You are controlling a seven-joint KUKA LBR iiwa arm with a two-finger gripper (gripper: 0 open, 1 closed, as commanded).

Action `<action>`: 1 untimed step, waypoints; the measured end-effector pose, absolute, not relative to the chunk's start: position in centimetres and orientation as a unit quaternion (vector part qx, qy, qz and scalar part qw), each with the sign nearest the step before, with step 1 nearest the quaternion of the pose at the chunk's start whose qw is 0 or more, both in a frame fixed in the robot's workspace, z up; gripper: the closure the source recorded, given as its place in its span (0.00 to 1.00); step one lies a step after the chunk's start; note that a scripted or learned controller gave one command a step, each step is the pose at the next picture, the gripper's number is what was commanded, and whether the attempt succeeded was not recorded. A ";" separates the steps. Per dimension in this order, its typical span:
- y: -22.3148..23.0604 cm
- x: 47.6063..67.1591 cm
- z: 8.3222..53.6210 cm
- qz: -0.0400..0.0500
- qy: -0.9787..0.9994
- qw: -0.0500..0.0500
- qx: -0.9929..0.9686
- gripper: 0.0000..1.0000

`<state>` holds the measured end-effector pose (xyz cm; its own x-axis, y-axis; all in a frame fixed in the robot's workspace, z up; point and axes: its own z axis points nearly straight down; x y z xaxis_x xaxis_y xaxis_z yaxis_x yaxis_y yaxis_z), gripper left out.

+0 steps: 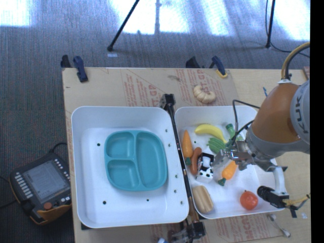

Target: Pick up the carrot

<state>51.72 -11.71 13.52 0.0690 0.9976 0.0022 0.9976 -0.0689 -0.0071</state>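
- Desk (pixel 126 82): bare plywood top with printed markings, blue clamps along its far edge; a small pale gourd-like piece (pixel 204 94) sits on it just beyond the right bin.
- Two shallow white plastic bins side by side. Left bin (pixel 91 120) holds one teal three-compartment plate (pixel 135 160). Right bin (pixel 223 211) holds all the toy food.
- Arm (pixel 281 118): grey with an orange band, comes in from the right and covers the right bin's far right corner.
- Hand (pixel 229 156): low over the middle of the right bin. Its fingertips are lost in cables and shadow; cannot tell whether they are apart or together.
- Other contents of the right bin: yellow banana (pixel 209 131), green vegetable (pixel 216 145), black-and-white cow figure (pixel 205 167), tan bread roll (pixel 203 199), red tomato (pixel 248 200), reddish piece (pixel 195 161).
- Carrot (pixel 229 170): small orange toy, tapered, green stub at its lower end, lying tilted just below the hand. Contact with the hand not resolvable.
- A second orange tapered piece (pixel 187 144) lies by the bin's left wall; could also be a carrot.
- Handling, judged: probably light, rigid, smooth plastic, so liable to slip. Best taken across the thick middle, fingers square to its long axis.
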 end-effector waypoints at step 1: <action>-14.9 54.1 8.7 0.001 -0.646 0.003 -0.764 0.00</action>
<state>54.15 -14.94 8.69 0.1660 0.9861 0.0019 0.9861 -0.1660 -0.0050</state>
